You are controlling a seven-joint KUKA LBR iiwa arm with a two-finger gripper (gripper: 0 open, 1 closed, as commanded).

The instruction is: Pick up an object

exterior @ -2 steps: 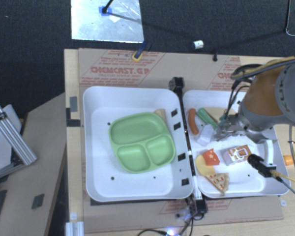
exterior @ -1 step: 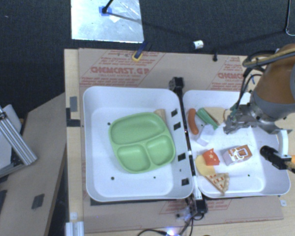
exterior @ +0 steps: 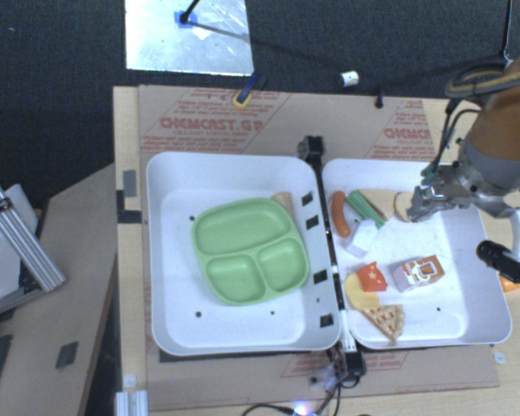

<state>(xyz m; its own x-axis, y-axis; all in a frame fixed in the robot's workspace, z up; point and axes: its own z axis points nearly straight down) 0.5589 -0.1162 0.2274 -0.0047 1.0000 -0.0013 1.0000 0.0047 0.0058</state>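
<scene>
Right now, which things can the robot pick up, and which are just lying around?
For the job:
gripper
hot dog
green stick
white block
red piece
small carton
waffle

Just lying about:
green divided plate
silver sheet
yellow clip

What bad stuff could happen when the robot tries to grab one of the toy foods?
The toy foods in the right bin sit close together, so the gripper might knock a neighbour, like the hot dog beside the green piece. The waffle and yellow piece lie flat and may slip out. The gripper hovers near the bin's far wall and could bump it.
</scene>
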